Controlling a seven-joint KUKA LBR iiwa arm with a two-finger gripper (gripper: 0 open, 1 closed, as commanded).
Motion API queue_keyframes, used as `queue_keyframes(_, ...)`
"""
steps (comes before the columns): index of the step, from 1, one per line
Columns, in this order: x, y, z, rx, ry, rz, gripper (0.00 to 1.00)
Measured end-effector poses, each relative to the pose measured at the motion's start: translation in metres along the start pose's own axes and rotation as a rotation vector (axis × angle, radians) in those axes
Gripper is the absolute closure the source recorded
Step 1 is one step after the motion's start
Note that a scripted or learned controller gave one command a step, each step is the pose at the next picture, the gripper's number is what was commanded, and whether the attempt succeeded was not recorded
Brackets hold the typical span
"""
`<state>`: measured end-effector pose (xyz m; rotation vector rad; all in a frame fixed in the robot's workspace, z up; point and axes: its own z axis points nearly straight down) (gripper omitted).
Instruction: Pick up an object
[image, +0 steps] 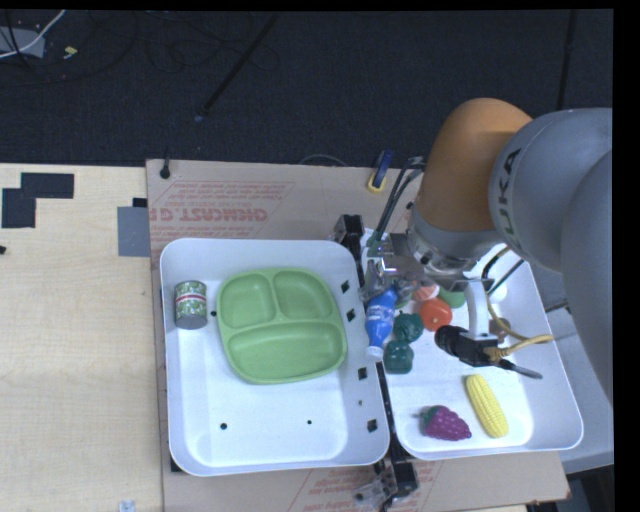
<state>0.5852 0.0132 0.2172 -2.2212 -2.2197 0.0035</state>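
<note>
I see the left bin (190, 420) holding a green plate (280, 325) and can (190, 303); the right bin (545, 420) holds corn (486, 404) and grapes (446, 423). The gripper (385, 285) hangs at their shared edge; I cannot tell its state.

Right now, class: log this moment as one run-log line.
arm: over right bin | gripper: above blue bottle | corn, grapes: untouched | left bin: green tray, can

The bench is viewed from above at a slant, from a fair height. Both white bins (200, 440) are taken in whole, dark floor is seen beyond, and the arm (540, 190) looms large at right.
</note>
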Motion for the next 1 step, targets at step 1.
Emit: queue_keyframes(1, -0.0002, 0.0078, -0.0114, -0.001, 0.001, -0.004, 1.0)
